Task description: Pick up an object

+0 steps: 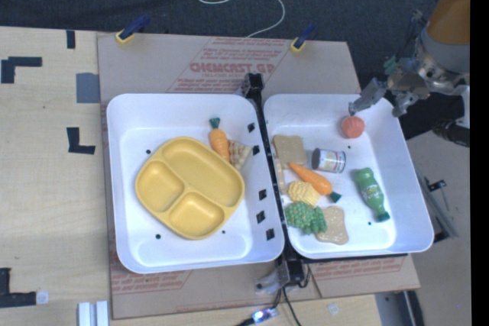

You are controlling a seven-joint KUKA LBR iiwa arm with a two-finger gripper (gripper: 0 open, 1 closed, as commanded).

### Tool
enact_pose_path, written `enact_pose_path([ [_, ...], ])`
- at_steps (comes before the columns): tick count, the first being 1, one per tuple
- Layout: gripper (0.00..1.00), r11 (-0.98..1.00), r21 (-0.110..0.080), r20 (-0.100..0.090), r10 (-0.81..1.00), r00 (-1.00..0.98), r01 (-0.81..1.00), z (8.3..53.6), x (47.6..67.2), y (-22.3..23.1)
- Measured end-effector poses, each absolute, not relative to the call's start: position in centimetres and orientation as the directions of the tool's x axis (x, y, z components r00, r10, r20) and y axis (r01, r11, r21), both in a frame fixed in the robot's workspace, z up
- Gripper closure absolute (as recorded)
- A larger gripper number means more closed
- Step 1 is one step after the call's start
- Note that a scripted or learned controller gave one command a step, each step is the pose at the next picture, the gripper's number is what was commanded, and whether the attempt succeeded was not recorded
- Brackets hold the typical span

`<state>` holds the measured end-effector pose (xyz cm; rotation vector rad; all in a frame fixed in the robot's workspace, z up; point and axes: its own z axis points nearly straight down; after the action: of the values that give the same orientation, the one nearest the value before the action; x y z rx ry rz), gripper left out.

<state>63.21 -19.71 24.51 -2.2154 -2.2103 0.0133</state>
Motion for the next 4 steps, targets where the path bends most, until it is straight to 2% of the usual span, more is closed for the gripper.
enact_pose_path([
  [1, 0.00, 0.001, -0.001, 0.000, 1.000, -0.001, 1.000, 25.4, 63.4, -19.6],
  [2, 0.00, 0.002, -0.006, 0.000, 1.000, -0.002, 1.000, 19.5, 62.5, -19.3],
  [3, 0.00, 0.003, -0.004, -0.001, 1.000, -0.003, 1.000, 15.1, 63.0, -19.1],
  [4, 0.00, 0.004, -0.004, -0.001, 1.000, -0.004, 1.000, 8.8, 63.2, -18.8],
])
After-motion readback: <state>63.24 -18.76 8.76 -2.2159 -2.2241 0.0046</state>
